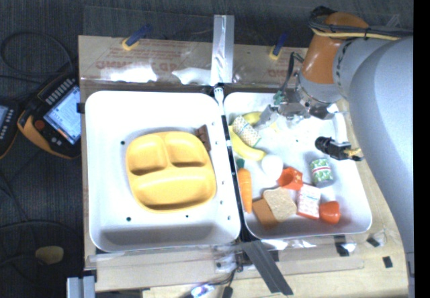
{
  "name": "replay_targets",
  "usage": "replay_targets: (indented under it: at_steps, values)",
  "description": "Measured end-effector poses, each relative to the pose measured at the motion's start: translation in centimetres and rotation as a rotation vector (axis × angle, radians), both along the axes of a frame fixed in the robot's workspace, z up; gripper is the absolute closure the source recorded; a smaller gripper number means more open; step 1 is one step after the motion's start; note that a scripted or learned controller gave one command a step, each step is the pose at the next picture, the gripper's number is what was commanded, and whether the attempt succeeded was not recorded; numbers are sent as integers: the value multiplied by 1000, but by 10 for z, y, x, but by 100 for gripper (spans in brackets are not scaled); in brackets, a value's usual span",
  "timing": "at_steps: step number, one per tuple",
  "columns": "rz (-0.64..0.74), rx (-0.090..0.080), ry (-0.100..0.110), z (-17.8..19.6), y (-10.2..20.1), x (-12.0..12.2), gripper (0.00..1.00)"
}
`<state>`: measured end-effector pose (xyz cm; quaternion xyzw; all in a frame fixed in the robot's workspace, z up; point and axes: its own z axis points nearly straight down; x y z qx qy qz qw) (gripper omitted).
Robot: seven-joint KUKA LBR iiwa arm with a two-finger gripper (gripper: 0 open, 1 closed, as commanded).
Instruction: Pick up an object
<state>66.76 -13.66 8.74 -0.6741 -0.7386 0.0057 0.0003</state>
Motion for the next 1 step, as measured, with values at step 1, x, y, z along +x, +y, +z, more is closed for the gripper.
replay_targets:
  at_steps: [1]
  values:
    - [-1, -2, 12, 9, -2, -2, 100]
